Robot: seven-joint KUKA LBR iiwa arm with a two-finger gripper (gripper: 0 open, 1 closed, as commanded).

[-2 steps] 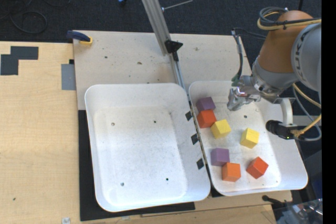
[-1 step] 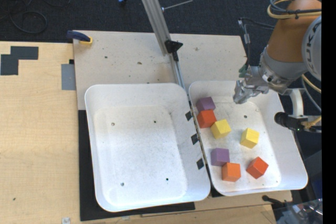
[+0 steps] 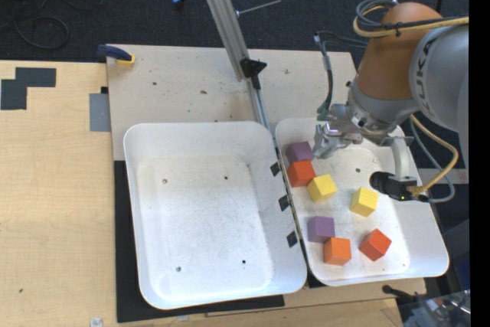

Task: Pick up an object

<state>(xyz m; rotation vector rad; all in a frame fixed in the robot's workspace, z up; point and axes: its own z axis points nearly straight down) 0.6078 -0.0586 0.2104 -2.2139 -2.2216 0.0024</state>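
Arm: we see the grey arm with its orange band reaching in from the right, bent over the right bin.
Gripper: we find the gripper above the far-left part of the right bin; we cannot tell how its tips are set, since they are small and blurred against the white floor.
Nearest block: a purple block sits just to the left of the gripper and slightly nearer to us, close by the bin's left wall; we cannot say whether the tool touches it.
Touching pair: an orange block lies against the near side of that purple block, down and left of the gripper.
Yellow blocks: one yellow block lies below the gripper, just beside the orange one; a second yellow block lies below and to the right of the gripper, apart from the first.
Near row: well below the gripper we see a second purple block, an orange block touching its near corner, and a red-orange block to their right.
Left bin: the left bin lies well to the left of the gripper.
Rail: a slanted metal rail runs up and away, left of the gripper.
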